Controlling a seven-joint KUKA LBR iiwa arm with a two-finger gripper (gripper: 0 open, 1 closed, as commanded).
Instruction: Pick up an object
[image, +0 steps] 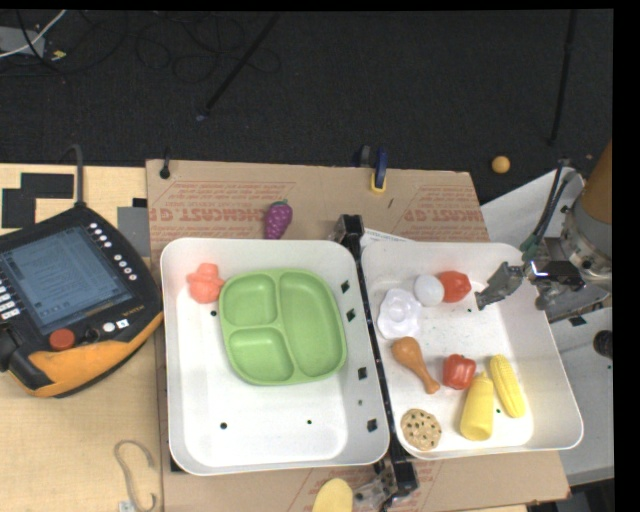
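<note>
Cardboard-covered bench, two smooth white bins. Left bin (190, 420): glossy green divided plate (283, 327), pink toy (204, 283). Right bin (560, 400): drumstick (414, 361), round cookie (421, 429), ridged corn (506, 385), tomato (454, 286). Gripper (497, 287) seen at right bin's upper right, nothing held; finger spread cannot be told. Bare floor left mid-bin.

We see a green divided tray (282, 327) and a pink toy (204, 283) in the white left bin (260, 440). In the white right bin (545, 425) lie yellow corn (507, 386), a red tomato (459, 371), a brown drumstick (414, 361) and a tan, dark-speckled cookie (422, 429).
</note>
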